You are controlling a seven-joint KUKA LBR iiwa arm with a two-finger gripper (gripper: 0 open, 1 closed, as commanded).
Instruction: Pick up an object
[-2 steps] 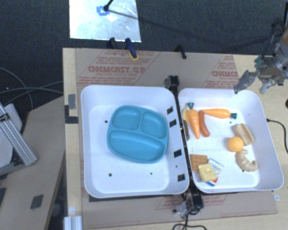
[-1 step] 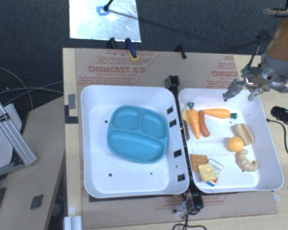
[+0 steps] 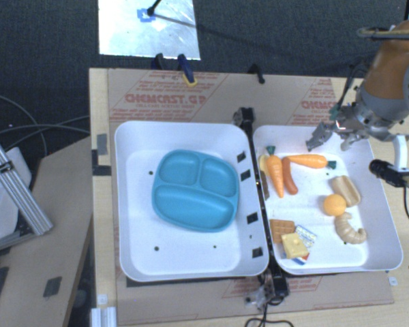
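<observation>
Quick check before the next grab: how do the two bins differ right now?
The left bin holds one blue divided plate; the right bin holds many small toy foods, among them carrots and a croissant. The pincer hovers over the right bin's far edge, not the left bin. Both are shallow, white and side by side.

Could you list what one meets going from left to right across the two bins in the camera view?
Left bin → blue divided plate → right bin with carrots → cracker and cheese pieces → orange ball → croissant. The gripper hovers over the right bin's far edge.
</observation>
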